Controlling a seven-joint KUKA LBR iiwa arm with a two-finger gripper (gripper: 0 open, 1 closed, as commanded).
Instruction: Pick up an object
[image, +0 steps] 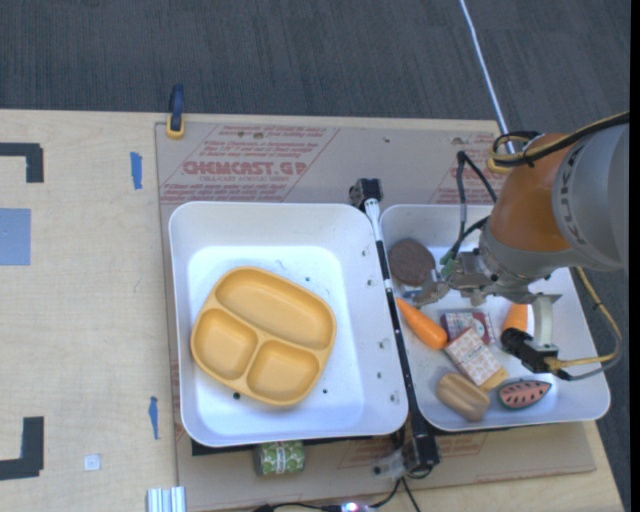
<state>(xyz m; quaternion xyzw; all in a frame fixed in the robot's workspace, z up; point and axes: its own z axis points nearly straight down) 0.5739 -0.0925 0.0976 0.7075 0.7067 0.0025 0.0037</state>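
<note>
Objects for picking lie crowded in the right bin (590, 405): an orange carrot (422, 324) slants along its left side, a brown round disc (410, 260) sits at the far left, and a small red-and-white packet (466, 326) lies near the middle. Just nearer than the packet is a checkered waffle-like piece (475, 358), and nearer still a tan bread roll (461, 396). A watermelon slice (524, 393) rests at the near right of that bin, and a small orange piece (515, 318) shows to the right of the packet.

The grey arm (585, 200) with its orange band reaches in from the right, over the far half of the right bin. The jaws (452, 283) hang low between the brown disc and the packet; whether they are open or closed cannot be told, and nothing is seen held between them.

The left bin (195, 235) holds a yellow three-section plate (262, 335), lying flat near its middle. Both bins sit on a cardboard sheet (250, 165) laid on the wooden tabletop (80, 300). A green can (281, 458) lies at the near edge of the left bin.
</note>
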